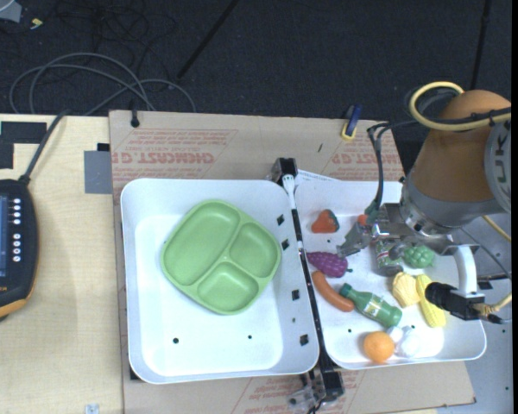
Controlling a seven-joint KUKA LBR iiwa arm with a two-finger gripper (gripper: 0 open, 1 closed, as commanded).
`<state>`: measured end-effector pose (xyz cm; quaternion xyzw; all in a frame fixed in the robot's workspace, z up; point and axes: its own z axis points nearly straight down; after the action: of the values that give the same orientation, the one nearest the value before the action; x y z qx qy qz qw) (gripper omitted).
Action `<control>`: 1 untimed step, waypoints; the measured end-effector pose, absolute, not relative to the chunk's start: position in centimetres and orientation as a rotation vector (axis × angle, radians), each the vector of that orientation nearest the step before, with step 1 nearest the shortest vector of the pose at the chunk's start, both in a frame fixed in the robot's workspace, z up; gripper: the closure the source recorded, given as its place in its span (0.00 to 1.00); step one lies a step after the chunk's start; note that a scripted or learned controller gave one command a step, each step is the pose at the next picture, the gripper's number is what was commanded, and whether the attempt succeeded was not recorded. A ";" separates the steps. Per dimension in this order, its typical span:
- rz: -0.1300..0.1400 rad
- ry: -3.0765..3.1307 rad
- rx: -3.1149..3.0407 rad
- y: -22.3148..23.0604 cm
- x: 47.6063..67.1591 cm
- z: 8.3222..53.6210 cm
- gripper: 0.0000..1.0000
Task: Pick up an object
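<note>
Pincer (382,247) low in right bin (466,350), beside green toy (417,255); finger state cannot be told.

Two white bins (147,231) on bench (60,317)

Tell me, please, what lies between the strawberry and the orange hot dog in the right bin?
In the camera view, the purple grapes lie between the strawberry and the hot dog, on the bin's white floor.
</note>
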<state>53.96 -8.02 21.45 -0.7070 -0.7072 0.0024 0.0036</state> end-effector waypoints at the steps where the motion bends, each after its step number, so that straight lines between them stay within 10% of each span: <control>1: 0.013 -2.212 -2.214 -8.1 54.0 22.2 1.00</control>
<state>53.96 -8.08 22.19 -0.7074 -0.7068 0.0043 0.0063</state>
